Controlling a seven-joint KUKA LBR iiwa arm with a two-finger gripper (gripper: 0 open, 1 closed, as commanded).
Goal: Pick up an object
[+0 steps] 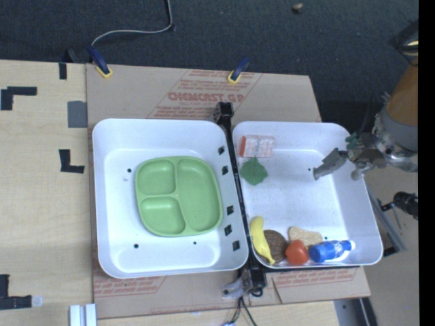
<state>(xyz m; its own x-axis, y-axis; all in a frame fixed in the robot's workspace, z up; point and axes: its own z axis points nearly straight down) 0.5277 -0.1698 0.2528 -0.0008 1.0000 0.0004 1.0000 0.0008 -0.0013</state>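
Reaching in from the right, the grey two-finger gripper (338, 164) was seen over the right part of the shallow white right-hand bin (346, 202), with one dark finger (325, 166) pointing left and slightly toward the near side; whether the fingers were spread or pressed together could not be told, and nothing was seen between them. The pickable things were clustered along the near wall of that bin: a yellow banana (259, 240), a brown rounded lump (274, 242), a red tomato-like ball (296, 252), a tan bread-like piece (305, 236) and a blue plastic bottle (332, 250) lying on its side, its long axis running left to right. All of these lay nearer than the tool and somewhat left of it, the bottle judged closest. A green leaf-shaped piece (254, 172) and a small red-and-white packet (257, 146) lay well apart to the left.
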